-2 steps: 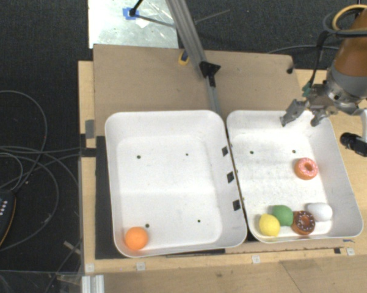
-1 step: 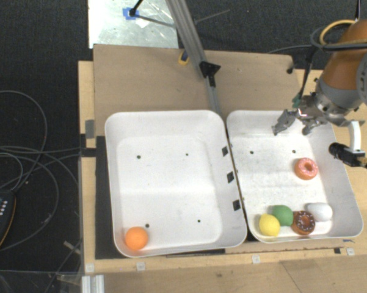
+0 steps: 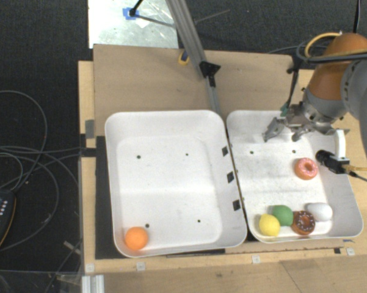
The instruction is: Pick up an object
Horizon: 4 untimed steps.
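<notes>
Doughnut (image 3: 305, 168), pink, lies just below the open claw (image 3: 285, 132), untouched.

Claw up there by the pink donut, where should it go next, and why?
Probably a short move toward the bin's near side and down onto the pink donut. The claw sits open above the right bin, holding nothing. That donut lies by itself and closest, while the other toys crowd together in the near corner.
</notes>
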Motion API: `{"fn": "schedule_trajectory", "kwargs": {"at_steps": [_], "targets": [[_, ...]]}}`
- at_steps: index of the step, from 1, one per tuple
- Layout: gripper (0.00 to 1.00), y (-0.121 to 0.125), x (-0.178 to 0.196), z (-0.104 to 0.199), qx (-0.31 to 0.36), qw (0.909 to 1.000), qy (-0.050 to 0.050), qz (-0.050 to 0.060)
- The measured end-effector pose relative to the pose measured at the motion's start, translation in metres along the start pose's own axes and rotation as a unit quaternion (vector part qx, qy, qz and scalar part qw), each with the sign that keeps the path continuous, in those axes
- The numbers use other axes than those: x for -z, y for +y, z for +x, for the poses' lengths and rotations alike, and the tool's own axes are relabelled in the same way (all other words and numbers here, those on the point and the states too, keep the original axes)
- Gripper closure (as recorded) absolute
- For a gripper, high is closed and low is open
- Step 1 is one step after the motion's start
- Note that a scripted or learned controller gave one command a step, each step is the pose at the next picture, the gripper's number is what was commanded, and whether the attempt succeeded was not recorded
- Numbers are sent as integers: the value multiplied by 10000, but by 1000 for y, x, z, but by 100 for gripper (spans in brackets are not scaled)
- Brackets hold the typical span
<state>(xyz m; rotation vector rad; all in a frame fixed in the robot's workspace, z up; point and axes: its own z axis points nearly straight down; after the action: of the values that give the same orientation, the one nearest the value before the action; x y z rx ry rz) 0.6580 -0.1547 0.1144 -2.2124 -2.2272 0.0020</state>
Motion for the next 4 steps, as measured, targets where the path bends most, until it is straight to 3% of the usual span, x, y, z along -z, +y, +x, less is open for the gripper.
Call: {"fn": "schedule_trajectory", "kwargs": {"at_steps": [1,4], "targets": [[100,2,15,-1,13,10000,-10,-38],[100,26,167,3,-1,10000,-14,-51]]}}
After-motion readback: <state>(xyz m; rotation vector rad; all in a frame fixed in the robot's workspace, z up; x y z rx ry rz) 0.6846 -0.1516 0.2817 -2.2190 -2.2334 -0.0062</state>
